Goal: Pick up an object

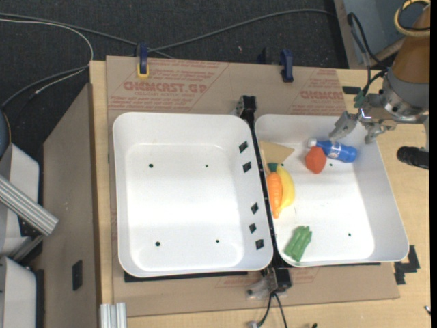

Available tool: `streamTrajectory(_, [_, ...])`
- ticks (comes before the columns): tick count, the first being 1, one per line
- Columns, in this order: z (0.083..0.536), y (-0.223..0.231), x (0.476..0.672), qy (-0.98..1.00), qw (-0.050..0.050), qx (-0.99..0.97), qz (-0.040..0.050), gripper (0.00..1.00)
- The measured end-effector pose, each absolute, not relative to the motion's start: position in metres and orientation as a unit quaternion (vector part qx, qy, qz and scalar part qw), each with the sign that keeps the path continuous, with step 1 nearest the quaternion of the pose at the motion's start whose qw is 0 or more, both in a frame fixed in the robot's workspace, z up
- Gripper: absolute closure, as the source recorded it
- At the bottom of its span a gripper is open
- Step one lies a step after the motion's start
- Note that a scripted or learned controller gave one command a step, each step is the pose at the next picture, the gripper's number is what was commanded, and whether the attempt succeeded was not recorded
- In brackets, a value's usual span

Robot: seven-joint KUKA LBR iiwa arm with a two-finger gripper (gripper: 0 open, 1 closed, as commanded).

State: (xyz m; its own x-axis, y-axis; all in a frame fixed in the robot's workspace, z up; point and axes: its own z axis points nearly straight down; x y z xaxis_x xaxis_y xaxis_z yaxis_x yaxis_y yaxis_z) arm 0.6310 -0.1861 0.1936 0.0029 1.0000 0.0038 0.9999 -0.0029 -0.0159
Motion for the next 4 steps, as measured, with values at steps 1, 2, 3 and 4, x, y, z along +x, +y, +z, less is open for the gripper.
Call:
streamTrajectory(1, [0.203,-0.186,0.634,-0.707,0.0,-0.707,0.0,0.0])
streamTrajectory(2, [0.155,-0.194,0.636,-0.707,0.003,-0.707,0.0017,0.0])
streamTrajectory(3, [0.111,-0.206,0.635,-0.707,-0.003,-0.707,0.0011,0.0])
streamTrajectory(4, [0.084,-0.206,0.635,-0.707,0.002,-0.707,0.0009,0.0])
